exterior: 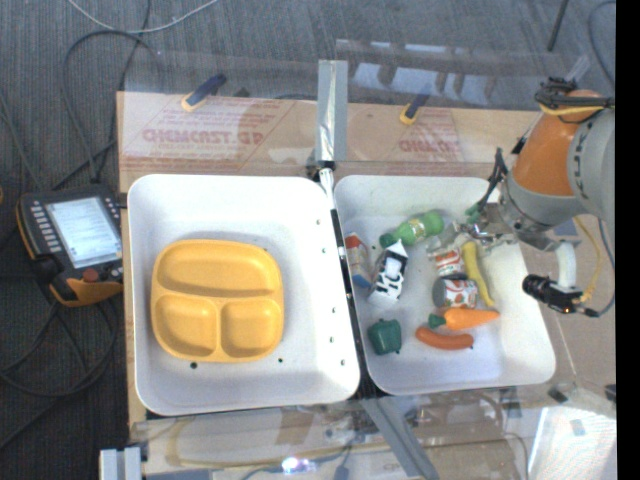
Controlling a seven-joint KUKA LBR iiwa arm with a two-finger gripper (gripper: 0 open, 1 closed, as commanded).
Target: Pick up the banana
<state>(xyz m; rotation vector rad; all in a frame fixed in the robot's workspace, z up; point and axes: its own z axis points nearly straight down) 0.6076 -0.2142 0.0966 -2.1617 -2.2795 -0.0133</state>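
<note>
Slim yellow banana lying lengthwise in right bin, 1 gripper at its upper end, grip state unclear

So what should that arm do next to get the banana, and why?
Probably lower straight onto the banana: the gripper sits at its upper end in the right bin, not visibly holding it. A can lies close alongside, so it should go carefully.

A grey arm with an orange band and black cables by its wrist.
</note>
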